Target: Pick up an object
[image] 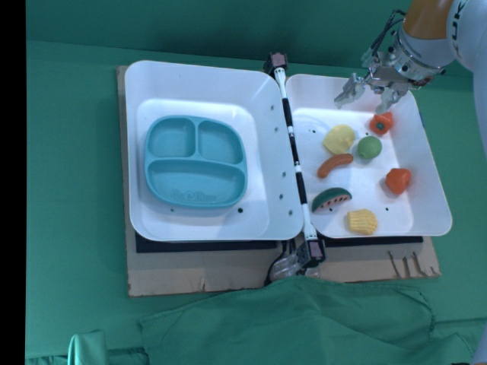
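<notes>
Robot gripper hangs over the far end of the right bin, fingers spread with nothing between them.

Partial lettering on the arm is too cropped to read, as is embossing on the teal divided plate in the left bin. The orange carrot-like toy lies just beside the fingertips; a yellow piece, green ball, sausage, red piece, watermelon slice and ridged yellow piece sit nearer the camera.

Right bin holds seven toy foods, all lying apart: orange-red carrot piece, pale yellow chip, green round fruit, orange sausage, red-orange pepper, watermelon slice, ridged yellow corn piece.
</notes>
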Robot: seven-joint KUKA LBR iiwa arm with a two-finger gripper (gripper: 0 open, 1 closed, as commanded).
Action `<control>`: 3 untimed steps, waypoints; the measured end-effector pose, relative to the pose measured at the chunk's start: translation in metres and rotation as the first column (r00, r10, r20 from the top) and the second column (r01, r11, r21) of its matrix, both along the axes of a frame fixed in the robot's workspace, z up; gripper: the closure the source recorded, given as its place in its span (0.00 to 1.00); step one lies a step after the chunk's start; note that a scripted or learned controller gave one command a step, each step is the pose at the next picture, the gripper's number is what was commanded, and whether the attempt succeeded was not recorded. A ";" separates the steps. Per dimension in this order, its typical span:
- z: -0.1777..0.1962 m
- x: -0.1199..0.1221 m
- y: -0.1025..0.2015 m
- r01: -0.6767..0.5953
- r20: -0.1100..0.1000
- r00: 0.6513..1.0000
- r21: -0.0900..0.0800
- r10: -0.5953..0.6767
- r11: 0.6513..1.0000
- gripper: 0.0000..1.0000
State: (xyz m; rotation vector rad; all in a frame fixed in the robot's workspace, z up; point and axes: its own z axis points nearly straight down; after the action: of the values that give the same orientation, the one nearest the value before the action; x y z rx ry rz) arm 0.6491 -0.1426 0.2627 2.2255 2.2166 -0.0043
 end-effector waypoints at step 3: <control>-0.063 -0.001 -0.014 0.002 0.022 1.000 -0.007 -0.001 1.000 1.00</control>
State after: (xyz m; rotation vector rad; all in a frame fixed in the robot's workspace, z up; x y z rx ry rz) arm 0.6485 -0.1563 0.1993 2.2130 2.2006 0.0127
